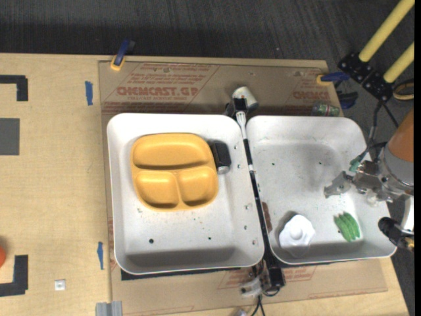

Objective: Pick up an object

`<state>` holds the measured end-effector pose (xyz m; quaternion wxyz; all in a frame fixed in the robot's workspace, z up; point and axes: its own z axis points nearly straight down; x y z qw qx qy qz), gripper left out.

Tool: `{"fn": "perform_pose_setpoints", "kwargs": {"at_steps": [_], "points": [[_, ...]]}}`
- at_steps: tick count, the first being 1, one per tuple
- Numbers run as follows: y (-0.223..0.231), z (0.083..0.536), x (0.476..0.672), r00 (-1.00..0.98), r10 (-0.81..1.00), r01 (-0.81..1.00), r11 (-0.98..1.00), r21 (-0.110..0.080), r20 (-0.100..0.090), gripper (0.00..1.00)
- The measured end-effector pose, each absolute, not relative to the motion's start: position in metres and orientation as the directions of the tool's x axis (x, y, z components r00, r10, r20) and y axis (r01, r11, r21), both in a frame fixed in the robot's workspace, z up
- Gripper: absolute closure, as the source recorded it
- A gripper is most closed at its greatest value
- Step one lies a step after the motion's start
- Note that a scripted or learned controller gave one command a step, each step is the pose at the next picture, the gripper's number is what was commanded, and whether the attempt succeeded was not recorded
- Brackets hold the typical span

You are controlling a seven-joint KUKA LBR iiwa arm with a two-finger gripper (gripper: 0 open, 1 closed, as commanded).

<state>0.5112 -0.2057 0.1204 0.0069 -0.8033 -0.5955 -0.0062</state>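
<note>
In the right bin (309, 137) a white bottle-like object (297, 232) lies near the front wall. A small green object (346, 226) lies to its right. My gripper (342, 184) hangs over the right side of this bin, just above and behind the green object, with nothing visibly in it. The left bin (125, 196) holds a yellow divided plate (175, 170), and a small black object (220, 157) rests against the plate's right edge.
A black bar (253, 183) runs along the seam between the two bins. The arm's orange band (402, 140) is at the far right. Yellow poles (388, 25) stand at the back right, and cardboard (164, 84) lies under the bins.
</note>
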Motion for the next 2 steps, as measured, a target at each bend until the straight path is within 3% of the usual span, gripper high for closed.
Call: {"fn": "perform_pose_setpoints", "kwargs": {"at_steps": [1,2], "points": [[-0.186,0.085,0.585,0.221,0.975,0.975,-0.221,-0.004,0.016,0.00],[-0.186,0.085,0.624,0.027,1.000,1.000,-0.027,0.000,0.008,0.00]]}}
